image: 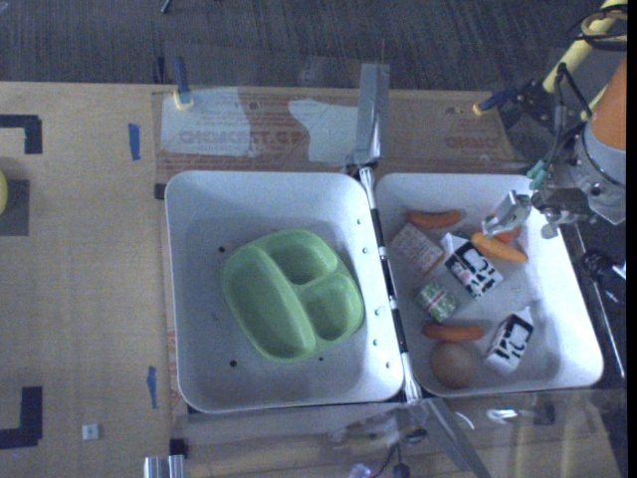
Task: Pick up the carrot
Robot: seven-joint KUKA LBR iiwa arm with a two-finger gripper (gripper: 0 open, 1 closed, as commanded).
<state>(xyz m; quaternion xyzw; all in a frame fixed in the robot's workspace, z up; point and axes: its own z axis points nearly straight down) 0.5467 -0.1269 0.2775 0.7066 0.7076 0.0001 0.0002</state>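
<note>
While my arm (607, 157) reaches in from the right, my gripper (518, 217) hangs over the upper right part of the right bin (587, 366). I cannot tell whether it is spread or pressed together, and I see nothing clearly pinched in it. The carrot (499, 248) lies just below the tool, slanting down to the right, its upper end touching or nearly touching it; which, I cannot tell. Against the carrot's lower left sits a black-and-white carton (472, 269). A sausage (435, 219) lies to the left near the bin's top, with a pinkish packet (417, 247) under it and a small green can (437, 301) lower still. Near the bottom lie a second sausage (453, 332), a brown ball (453, 363) and another carton (512, 341). Beyond, the left bin (199, 207) holds a green divided tray (292, 292).
</note>
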